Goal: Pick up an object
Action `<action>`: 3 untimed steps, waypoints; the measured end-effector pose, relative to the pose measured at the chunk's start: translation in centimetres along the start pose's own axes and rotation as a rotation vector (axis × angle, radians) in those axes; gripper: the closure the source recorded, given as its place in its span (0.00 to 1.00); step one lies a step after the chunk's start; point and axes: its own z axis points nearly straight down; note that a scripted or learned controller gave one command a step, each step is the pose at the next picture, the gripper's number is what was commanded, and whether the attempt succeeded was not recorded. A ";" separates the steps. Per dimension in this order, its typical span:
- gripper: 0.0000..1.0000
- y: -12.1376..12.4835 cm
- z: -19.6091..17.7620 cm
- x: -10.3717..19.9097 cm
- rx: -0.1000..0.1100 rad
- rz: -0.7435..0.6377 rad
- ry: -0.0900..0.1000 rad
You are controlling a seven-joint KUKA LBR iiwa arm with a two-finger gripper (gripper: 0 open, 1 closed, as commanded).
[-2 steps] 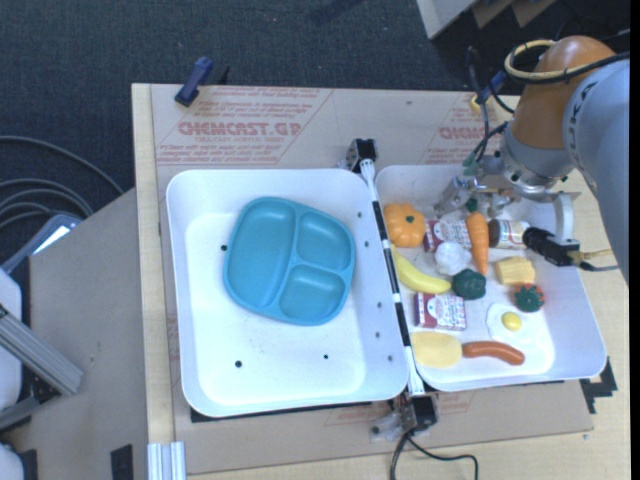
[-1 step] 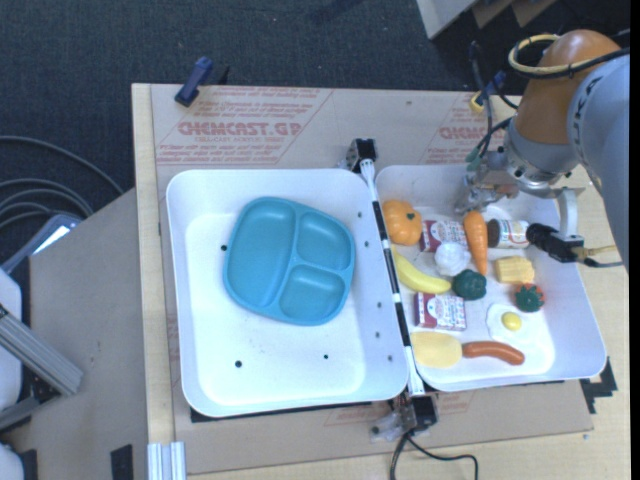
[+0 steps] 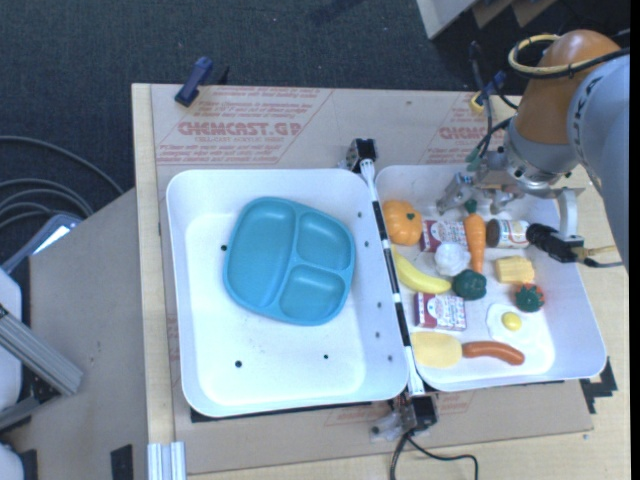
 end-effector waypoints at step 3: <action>0.00 0.0 1.0 -0.5 0.001 0.001 0.000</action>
